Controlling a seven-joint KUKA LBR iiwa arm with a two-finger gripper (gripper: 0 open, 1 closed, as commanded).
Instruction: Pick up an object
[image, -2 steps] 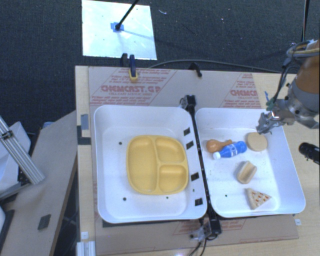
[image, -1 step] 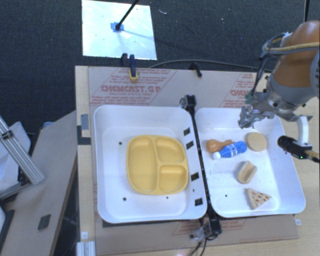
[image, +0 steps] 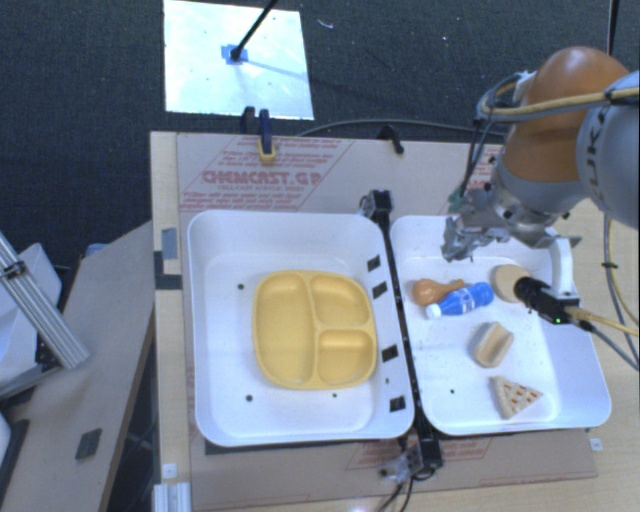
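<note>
A wooden bench (image: 170, 300) carries two white bins — the left bin (image: 215, 250) holding a yellow divided plate (image: 312, 328). In the right bin (image: 590, 385), the gripper (image: 458, 242) hovers at 12 o'clock of a chicken drumstick (image: 436, 291) and blue bottle (image: 462, 300); its grip cannot be made out. A bread roll (image: 492, 343) and pizza slice (image: 515, 396) lie toward 5 o'clock.

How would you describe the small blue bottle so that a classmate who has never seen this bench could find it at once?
Start at the right-hand shallow white bin of the two. Near its upper left, just below the claw, lies the small blue plastic bottle with a white cap, on its side. It is the only blue thing there, touching a tan drumstick-shaped toy, while its other neighbours are all beige or brown.
</note>
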